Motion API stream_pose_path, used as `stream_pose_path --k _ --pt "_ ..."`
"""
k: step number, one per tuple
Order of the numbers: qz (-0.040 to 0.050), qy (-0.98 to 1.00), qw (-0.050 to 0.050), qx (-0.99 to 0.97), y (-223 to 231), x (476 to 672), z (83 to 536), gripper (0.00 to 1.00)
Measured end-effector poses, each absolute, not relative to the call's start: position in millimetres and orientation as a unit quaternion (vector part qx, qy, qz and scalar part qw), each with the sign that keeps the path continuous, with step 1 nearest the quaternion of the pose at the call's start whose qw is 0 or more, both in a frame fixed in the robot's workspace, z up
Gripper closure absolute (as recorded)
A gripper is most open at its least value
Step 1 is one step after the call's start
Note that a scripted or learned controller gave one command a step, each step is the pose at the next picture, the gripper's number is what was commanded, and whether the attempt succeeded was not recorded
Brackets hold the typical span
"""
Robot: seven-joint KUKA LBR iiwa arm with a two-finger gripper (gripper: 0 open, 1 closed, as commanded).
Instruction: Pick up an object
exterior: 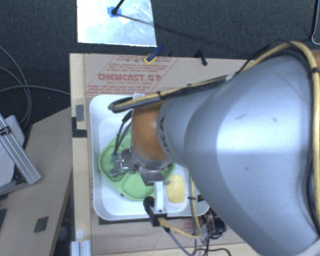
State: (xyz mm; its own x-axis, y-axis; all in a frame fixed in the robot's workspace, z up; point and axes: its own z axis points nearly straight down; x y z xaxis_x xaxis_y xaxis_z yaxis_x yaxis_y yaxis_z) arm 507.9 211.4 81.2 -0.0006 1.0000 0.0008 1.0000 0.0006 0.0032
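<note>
A lime-green, rounded object (108, 159) lies in the left white bin (97, 122), spreading toward the bin's front (132, 188). A pale yellow object (176, 190) sits beside it at the front right of that bin. My gripper (119, 165) hangs low over the green object's middle, below the orange band (145, 132), and looks to be touching or just above it. The big grey arm (245, 153) hides the right part of the bin and whatever lies to the right of it.
A cardboard sheet with red print (130, 74) lies behind the bin. A shiny square sheet (116, 15) rests on the dark floor beyond. An aluminium frame (10, 148) and cables stand at the left.
</note>
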Motion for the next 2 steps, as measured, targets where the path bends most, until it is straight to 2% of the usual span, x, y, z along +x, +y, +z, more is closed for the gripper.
stream_pose_path --k 1,2 --pt "0.0091 0.709 0.005 0.705 235.8 603.1 199.3 0.00" --pt "0.0020 0.710 0.001 0.704 234.8 598.3 202.4 1.00"
